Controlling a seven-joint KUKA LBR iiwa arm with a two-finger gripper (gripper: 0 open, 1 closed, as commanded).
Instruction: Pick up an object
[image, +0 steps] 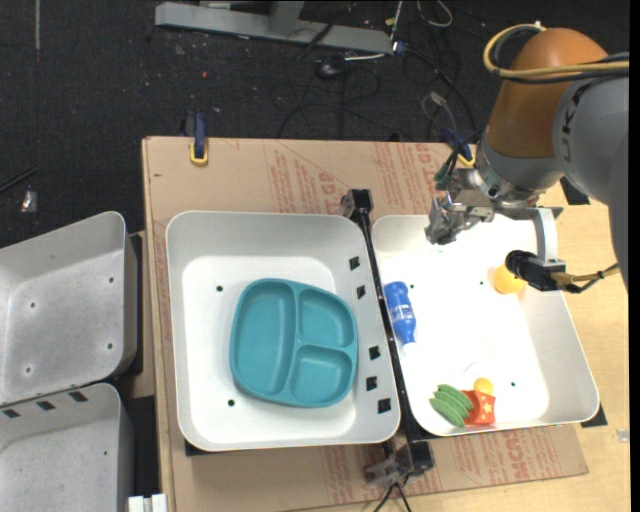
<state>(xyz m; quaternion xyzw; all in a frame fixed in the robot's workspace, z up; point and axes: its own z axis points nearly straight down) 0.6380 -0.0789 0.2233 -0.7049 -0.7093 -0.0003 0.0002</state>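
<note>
Blue bottle (399, 311) at bin's (560, 400) 9 o'clock: prob. light, slick plastic; grab across body. Gripper (441, 232) state: can't tell.

Two smooth white plastic bins (190, 400) sit on a matt brown board desk (290, 165) printed with faint red lettering. A glossy teal plastic tray (295, 343) lies in the left bin. The arm (590, 110) shows matt grey casing and a shiny orange band (535, 85), with a bare metal gripper (445, 228).
</note>
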